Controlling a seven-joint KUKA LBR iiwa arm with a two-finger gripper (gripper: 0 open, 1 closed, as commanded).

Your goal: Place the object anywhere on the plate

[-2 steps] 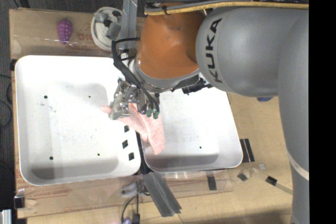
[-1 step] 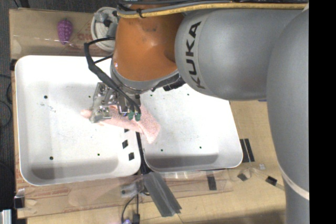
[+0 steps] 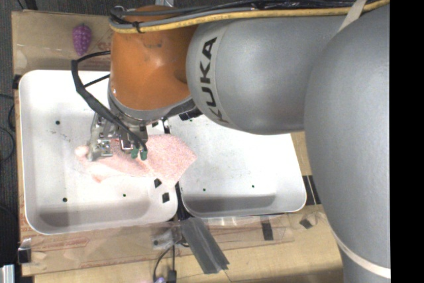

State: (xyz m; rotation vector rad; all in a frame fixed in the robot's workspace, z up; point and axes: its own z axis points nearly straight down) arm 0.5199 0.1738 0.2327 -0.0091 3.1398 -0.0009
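A flat pink speckled plate lies in the left bin, near the divide between the two bins. My gripper hangs low over the plate's left part, under the orange band of the arm. A small pale pink object shows just left of the gripper, at the plate's left edge. Whether the gripper touches it is unclear. The arm hides the back of the plate.
A purple bunch of grapes lies on the bench behind the left bin. The right bin is mostly covered by the grey arm. A dark bracket sits at the bench front.
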